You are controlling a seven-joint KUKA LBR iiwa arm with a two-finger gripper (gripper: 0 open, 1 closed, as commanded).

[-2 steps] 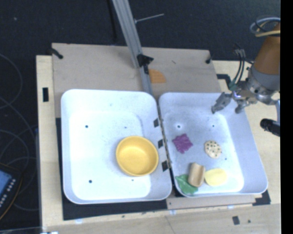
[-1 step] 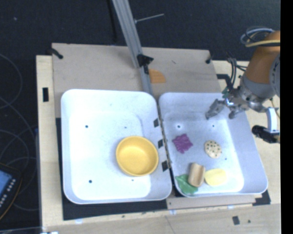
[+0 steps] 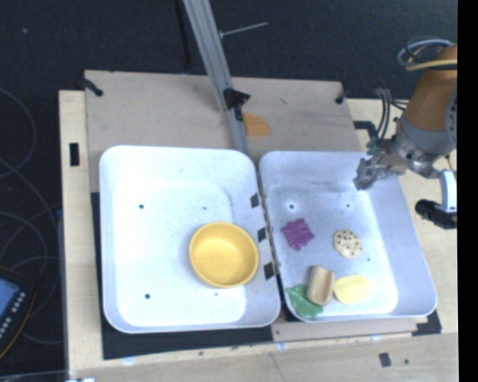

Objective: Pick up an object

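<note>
Plainly, nothing is held: the gripper (image 3: 366, 173) hangs over the far rim of the right bin (image 3: 406, 229), and whether it is open or closed cannot be told from this view. The likeliest pick is the tan cylinder (image 3: 319, 284) near the bin's near edge, touching a green piece (image 3: 300, 301) and just beside a yellow lump (image 3: 351, 289). It looks light, stiff and smooth, so it may roll; best pinched across its middle. Its long axis runs roughly near-to-far, tilted slightly, open end toward the far side. The purple block (image 3: 297, 233) and speckled cookie (image 3: 347, 243) lie well apart from it.
</note>
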